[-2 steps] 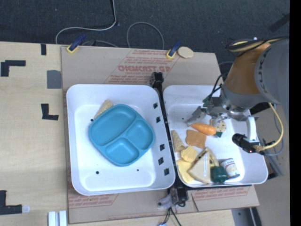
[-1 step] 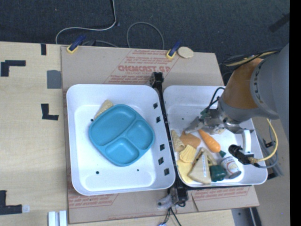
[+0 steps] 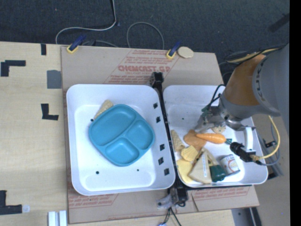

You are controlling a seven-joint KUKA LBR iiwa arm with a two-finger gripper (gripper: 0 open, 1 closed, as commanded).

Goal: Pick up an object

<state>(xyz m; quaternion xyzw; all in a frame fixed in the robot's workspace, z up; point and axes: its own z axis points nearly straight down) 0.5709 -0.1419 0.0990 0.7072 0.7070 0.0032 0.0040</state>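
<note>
The right bin (image 3: 188, 98) holds a heap of toy food: an orange carrot (image 3: 211, 138), an orange lump (image 3: 194, 140), yellow cheese-like wedges (image 3: 190, 153), a pale triangular slice (image 3: 201, 169), a dark green piece (image 3: 218, 173) and a small white can with a red label (image 3: 230, 163). My gripper (image 3: 210, 122) reaches down from the grey and orange arm (image 3: 249, 86) into the right bin, just above the carrot and the orange lump. The wrist hides its fingers.
The left bin (image 3: 80, 98) carries a blue divided plate (image 3: 122, 133) with a tan piece (image 3: 103, 108) poking out beneath its upper left edge. Cables (image 3: 113, 25) loop behind the cardboard base. A round tan disc (image 3: 186, 52) lies at the back.
</note>
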